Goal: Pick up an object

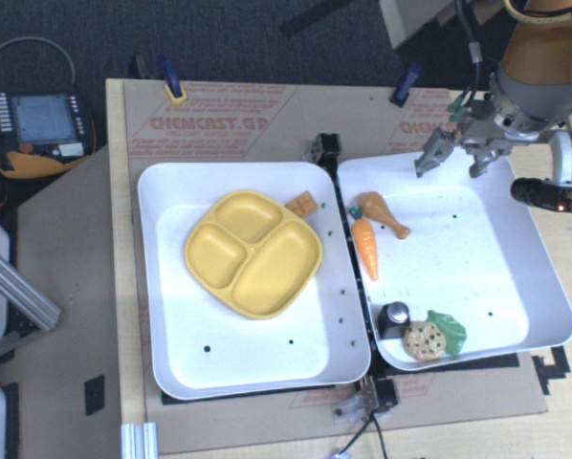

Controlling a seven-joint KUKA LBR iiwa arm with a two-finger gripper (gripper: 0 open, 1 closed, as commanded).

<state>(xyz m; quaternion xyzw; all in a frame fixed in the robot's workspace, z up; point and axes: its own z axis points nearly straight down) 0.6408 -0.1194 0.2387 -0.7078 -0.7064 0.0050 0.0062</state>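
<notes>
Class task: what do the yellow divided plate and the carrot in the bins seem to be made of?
Yellow divided plate: likely moulded plastic, matte to satin; even colour, soft rounded compartment ridges. Carrot: probably toy plastic or rubber; uniform orange, smooth surface, small green tip.

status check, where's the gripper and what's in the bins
Gripper open, holding nothing, over right bin's far edge. Carrot, drumstick nearest. Path clear.

Arm (544, 41), upper right of the frame: a broad orange band is seen above a grey cylindrical wrist section. Black cables are run alongside the upper part. Claw (455, 160): two slim grey metal fingers (433, 156) are fitted beneath a cluttered grey mount with a small green part.
</notes>
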